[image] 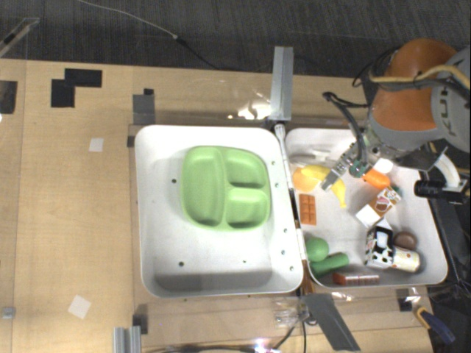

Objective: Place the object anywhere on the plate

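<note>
Reading the arm as poised for a pick, we note its gripper (346,164) hovering over the yellow toy (315,176) in the right bin (434,263), well apart from the green plate (224,186); jaws' state: cannot tell.

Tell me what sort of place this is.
Probably a robot lab's pick-and-place bench. A wooden bench carries two shallow white bins: the left bin holds a green sectioned plastic plate, the right bin small toy items, and a grey arm with an orange band reaches in.
</note>
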Robot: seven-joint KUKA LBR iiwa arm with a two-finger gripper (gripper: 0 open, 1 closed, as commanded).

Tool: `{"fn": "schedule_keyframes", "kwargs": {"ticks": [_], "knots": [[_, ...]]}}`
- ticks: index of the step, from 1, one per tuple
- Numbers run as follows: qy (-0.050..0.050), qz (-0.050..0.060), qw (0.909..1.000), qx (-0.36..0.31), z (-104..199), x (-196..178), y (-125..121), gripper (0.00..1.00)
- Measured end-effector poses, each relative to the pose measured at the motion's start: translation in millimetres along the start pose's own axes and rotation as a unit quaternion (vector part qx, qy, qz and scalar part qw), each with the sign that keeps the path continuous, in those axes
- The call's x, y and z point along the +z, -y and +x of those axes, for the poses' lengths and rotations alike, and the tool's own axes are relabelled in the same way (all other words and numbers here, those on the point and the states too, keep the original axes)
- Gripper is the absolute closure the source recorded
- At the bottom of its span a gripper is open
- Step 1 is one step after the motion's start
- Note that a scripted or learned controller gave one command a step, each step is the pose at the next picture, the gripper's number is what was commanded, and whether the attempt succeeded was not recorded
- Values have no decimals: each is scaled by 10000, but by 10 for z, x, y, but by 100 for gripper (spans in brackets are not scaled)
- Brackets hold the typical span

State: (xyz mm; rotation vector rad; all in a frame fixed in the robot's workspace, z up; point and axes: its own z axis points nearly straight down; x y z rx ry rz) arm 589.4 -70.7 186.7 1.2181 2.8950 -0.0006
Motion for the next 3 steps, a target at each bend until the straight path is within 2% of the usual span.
{"fn": "schedule_keyframes", "kwargs": {"ticks": [1,2,3], "knots": [[9,-36,9998,211,271,9,-948,100],[18,-28,9997,238,238,6,-916,0],[18,-28,9997,238,238,5,-916,0]]}}
